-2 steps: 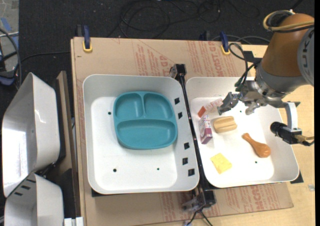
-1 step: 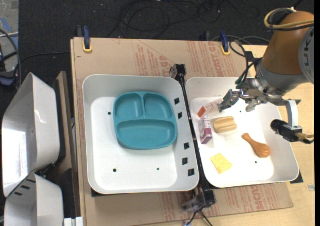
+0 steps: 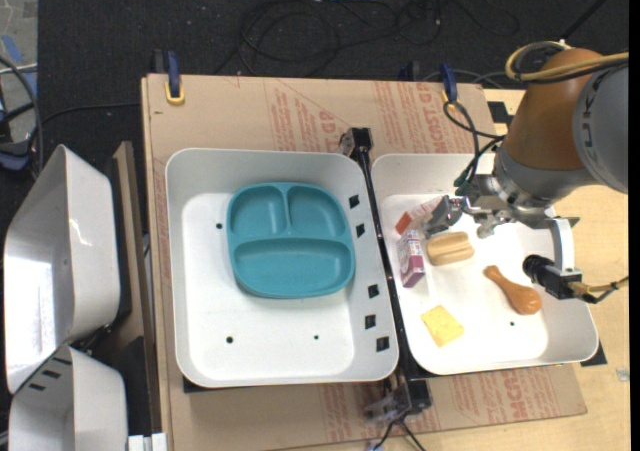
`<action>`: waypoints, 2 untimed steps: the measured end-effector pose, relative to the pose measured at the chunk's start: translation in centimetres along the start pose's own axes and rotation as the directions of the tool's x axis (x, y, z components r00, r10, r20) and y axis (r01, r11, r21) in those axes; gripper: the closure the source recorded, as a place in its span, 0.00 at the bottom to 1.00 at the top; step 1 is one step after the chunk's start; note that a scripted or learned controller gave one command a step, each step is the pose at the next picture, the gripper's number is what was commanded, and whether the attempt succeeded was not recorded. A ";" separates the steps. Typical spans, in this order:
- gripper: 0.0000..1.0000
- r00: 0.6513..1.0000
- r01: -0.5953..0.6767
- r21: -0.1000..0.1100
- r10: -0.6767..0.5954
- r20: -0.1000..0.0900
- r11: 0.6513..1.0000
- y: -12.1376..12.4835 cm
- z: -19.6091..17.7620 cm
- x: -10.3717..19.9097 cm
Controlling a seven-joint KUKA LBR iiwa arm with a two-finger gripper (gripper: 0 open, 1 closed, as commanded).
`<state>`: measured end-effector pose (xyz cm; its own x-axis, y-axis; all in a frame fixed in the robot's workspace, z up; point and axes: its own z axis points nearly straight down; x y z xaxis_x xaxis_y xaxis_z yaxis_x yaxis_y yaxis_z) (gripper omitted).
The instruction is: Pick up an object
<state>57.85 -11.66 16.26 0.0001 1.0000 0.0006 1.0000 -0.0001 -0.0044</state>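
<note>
Reaching in from 3 o'clock, the grey arm with its orange band [image 3: 560, 109] hangs over the right shallow white plastic bin [image 3: 570, 344], and its 2-finger metal gripper [image 3: 452, 214] sits low near the bin's middle. Whether the tool is apart or together cannot be told from this slanted view. A tan bread-roll-shaped toy [image 3: 449, 248] lies just beside the gripper at its 6 o'clock, and nothing visibly sits inside the tool. At 9 o'clock of the roll stands a small pink and purple carton [image 3: 411, 264], with a small red block [image 3: 404, 223] near its 12 o'clock. A brown wooden-looking drumstick shape [image 3: 514, 290] rests at 4 o'clock of the roll, and a flat yellow square block [image 3: 442, 325] lies at 6 o'clock. The left shallow white plastic bin [image 3: 200, 329] holds 1 teal divided plate with 3 compartments [image 3: 291, 241].
</note>
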 end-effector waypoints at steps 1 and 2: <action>0.00 1.000 -0.002 -0.007 0.002 0.001 1.000 0.2 3.9 0.0; 0.00 1.000 -0.009 -0.019 0.009 0.020 1.000 0.5 6.6 -1.0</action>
<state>58.27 -12.64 9.61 0.0090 0.9998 -0.0198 0.9998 -0.0087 0.0150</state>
